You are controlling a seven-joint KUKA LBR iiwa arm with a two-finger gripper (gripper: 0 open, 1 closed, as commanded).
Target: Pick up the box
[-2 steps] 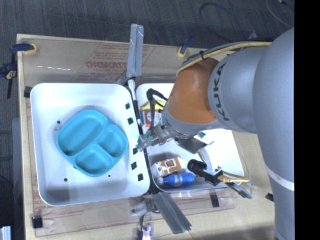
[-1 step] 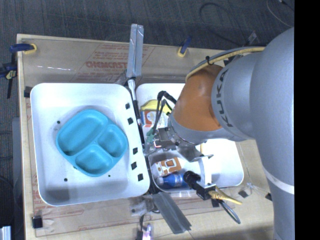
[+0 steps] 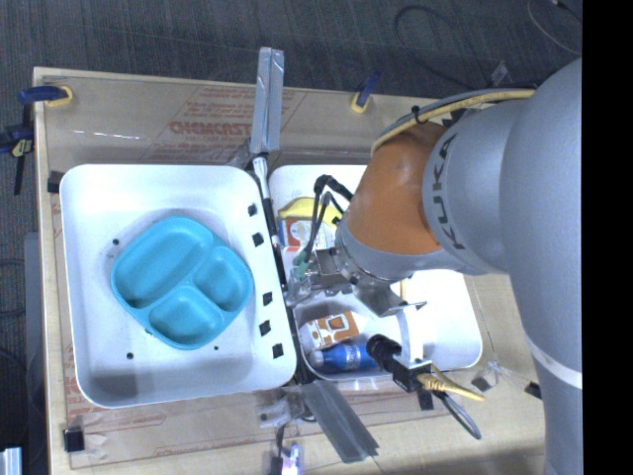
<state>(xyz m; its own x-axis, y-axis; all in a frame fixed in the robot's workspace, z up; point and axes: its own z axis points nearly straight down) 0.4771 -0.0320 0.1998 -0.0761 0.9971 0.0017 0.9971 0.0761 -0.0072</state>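
On the counter (image 3: pixel 148 127), the left bin (image 3: pixel 89 364) carries a blue divided tray (image 3: pixel 183 280), lying flat and well apart from the work. Across the divider, the right bin (image 3: pixel 465 334) is crowded along its near-left side: the box (image 3: pixel 331 327), white with orange print, lies flat just above a blue item (image 3: pixel 346 356). The claw (image 3: pixel 321 270) hangs low just above the box, probably lining up a grasp; whether it is clenched or released, I cannot tell.
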